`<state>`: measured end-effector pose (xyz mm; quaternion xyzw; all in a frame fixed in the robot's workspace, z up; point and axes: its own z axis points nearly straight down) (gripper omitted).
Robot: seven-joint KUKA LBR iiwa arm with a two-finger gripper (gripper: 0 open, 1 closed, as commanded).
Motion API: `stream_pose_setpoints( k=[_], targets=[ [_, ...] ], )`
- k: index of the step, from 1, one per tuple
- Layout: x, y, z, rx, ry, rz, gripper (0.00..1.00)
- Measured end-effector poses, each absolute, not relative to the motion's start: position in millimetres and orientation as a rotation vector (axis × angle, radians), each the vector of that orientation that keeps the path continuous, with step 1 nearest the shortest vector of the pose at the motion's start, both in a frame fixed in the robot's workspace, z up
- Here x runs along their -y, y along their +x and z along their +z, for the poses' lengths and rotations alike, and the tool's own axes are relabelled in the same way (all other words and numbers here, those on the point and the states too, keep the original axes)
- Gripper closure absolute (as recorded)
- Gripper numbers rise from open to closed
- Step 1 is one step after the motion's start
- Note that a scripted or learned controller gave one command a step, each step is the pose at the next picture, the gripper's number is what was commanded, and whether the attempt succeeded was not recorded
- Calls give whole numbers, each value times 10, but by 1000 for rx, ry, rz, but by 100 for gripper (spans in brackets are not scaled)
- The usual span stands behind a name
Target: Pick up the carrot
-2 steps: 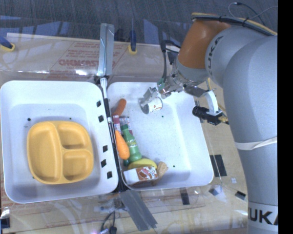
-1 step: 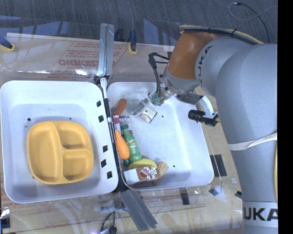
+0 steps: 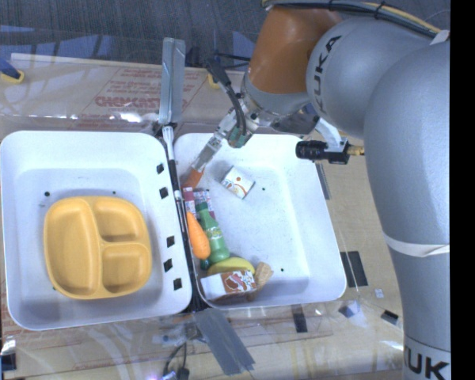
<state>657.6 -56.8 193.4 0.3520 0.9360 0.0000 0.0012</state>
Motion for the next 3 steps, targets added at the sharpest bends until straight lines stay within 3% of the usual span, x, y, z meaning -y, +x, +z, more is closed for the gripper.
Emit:
stream_pose_setpoints(
  k=[1,2,3],
  targets=[
    [-200,5849,1922,-2972,1020,-1,0],
    [413,5011,1917,-2978,1004,-2,0],
    [408,5021,2017,-2980,997,-2,100]
  ],
)
